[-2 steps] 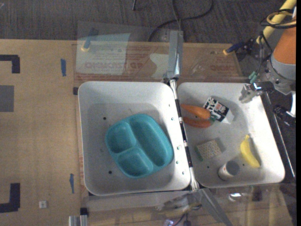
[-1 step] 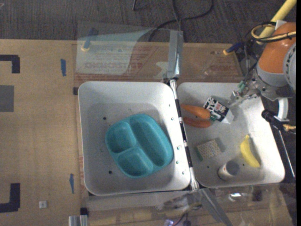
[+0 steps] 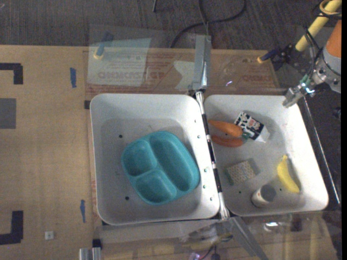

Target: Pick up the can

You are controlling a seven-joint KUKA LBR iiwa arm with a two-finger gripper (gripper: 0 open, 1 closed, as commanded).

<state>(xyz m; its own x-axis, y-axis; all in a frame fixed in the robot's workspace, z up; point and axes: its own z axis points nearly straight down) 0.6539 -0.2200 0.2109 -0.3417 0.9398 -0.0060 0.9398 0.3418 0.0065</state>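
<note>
The can [image 3: 264,195] is a small pale cylinder standing upright near the front edge of the right bin [image 3: 309,145], between a speckled sponge and a banana. My gripper [image 3: 293,97] hangs at the back right corner of that bin, just above its rim, far from the can. Nothing shows in its grasp.
In the right bin lie an orange carrot [image 3: 226,132], a black and white carton [image 3: 251,126], a sponge [image 3: 241,171] and a banana [image 3: 287,174]. The left bin [image 3: 108,118] holds a teal divided plate [image 3: 160,167]. Cables run behind the bins.
</note>
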